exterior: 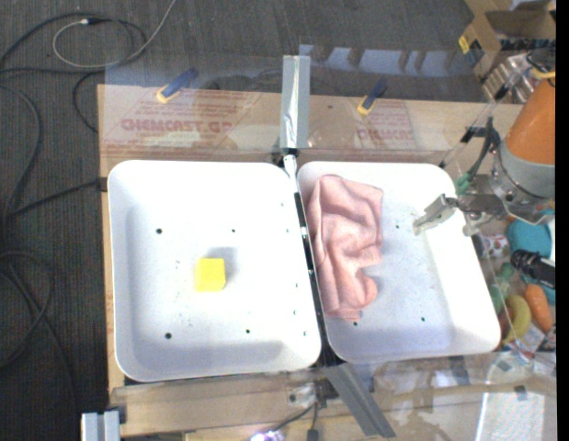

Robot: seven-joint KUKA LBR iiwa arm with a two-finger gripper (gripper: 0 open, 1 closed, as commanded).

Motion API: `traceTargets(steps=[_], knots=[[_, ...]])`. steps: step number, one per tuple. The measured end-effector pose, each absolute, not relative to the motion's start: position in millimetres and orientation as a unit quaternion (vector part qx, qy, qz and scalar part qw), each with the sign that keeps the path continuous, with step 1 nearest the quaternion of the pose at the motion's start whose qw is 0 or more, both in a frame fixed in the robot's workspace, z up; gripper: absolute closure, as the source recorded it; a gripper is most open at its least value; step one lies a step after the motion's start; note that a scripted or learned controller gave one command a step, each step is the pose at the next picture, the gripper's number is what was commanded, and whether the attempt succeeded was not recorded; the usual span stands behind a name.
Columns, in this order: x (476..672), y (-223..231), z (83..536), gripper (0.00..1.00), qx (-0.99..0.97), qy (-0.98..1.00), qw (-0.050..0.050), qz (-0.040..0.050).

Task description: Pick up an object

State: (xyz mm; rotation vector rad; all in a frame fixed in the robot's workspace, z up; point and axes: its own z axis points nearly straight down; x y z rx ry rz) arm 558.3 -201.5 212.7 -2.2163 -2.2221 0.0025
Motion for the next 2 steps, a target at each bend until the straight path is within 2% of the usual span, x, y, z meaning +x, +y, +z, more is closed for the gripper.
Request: traceTargets(steps=[1,2], knots=[[636.8,-158,92,0.00,-0.693,-0.721,-0.001,0.0017],[624.5,-143,91,0.00,-0.606,-0.795,-0.008,-0.0022]])
